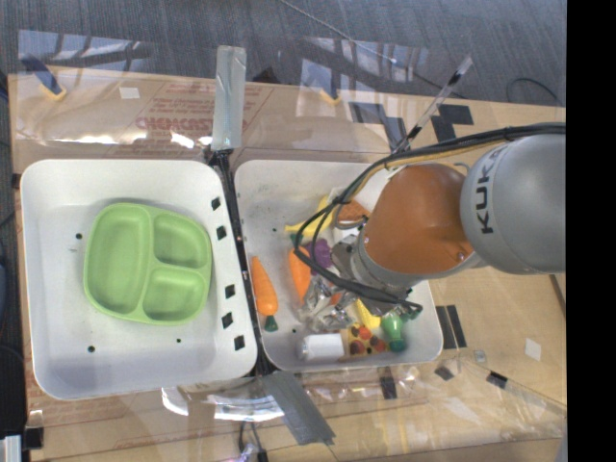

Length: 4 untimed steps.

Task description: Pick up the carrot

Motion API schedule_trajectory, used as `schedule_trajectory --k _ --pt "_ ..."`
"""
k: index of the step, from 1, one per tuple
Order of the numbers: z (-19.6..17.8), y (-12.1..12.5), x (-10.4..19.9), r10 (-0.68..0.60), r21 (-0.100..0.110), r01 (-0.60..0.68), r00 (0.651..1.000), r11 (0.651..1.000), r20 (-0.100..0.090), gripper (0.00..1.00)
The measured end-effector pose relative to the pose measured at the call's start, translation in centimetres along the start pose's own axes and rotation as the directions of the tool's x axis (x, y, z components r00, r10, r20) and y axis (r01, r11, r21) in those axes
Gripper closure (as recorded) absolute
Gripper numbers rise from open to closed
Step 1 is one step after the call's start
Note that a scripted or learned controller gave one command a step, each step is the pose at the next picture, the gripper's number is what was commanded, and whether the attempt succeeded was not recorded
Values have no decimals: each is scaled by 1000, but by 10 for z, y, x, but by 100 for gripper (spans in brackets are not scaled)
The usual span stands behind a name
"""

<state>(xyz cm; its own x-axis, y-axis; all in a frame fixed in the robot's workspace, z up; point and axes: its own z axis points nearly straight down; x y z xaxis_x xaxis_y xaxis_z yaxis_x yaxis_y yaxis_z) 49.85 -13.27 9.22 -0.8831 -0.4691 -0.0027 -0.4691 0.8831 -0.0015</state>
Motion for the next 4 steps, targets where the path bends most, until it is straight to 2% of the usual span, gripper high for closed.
schedule_trajectory --k 1,2,3,4 --pt "-177 35 -17 44 8 -44 999 999 9 100" --pt "-27 20 -2 201 -7 -201 980 980 -13 100" --pt "-103 67 -32 174 1 -174 985 985 5 100" --pt "-100 112 -103 9 -1 -9 1000 1000 0 100"
